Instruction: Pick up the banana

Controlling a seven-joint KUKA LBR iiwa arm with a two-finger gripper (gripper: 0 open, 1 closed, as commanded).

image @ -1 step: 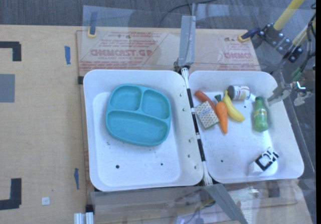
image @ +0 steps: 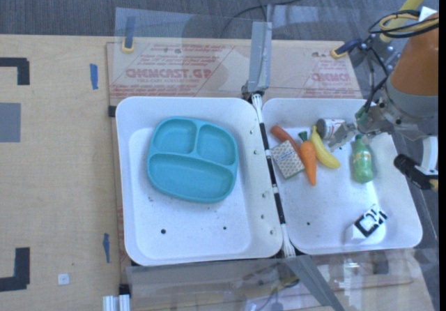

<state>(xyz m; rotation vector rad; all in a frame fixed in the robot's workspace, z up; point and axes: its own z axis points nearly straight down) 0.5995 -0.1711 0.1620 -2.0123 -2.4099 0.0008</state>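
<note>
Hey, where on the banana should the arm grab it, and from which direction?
Probably the banana's middle, coming straight down with the fingers closing across its narrow width. It lies flat in the right bin, running diagonally from upper left to lower right. The carrot lies close along its left side and the tool is near its upper end, so the right side gives more room.

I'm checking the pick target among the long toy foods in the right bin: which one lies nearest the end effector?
The yellow banana: it lies just left of the end effector, while the orange carrot lies farther left, beyond it.
</note>
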